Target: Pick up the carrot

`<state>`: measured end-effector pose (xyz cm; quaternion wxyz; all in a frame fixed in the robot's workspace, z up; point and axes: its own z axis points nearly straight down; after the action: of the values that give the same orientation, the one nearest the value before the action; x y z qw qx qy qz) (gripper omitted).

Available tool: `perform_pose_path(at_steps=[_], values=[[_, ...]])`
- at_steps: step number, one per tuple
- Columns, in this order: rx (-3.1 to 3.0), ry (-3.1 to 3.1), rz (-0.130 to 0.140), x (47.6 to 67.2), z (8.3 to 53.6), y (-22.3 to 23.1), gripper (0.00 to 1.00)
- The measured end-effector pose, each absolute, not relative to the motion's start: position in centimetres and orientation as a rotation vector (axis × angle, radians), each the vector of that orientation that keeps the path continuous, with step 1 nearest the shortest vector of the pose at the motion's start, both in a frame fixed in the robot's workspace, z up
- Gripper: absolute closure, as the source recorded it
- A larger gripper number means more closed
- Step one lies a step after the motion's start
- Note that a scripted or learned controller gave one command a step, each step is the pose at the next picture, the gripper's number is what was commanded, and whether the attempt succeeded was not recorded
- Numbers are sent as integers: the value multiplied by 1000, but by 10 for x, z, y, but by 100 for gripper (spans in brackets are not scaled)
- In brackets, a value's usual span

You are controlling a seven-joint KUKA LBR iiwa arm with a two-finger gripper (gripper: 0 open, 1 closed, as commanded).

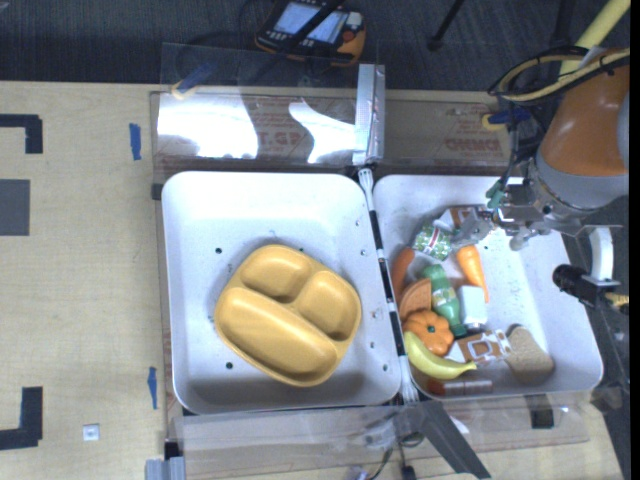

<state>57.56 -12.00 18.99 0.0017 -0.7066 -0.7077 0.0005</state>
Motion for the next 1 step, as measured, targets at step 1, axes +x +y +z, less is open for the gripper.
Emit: perform_pose_path(at_steps=[1], values=[[-2358,-2078,-3,608,85,-121,0]])
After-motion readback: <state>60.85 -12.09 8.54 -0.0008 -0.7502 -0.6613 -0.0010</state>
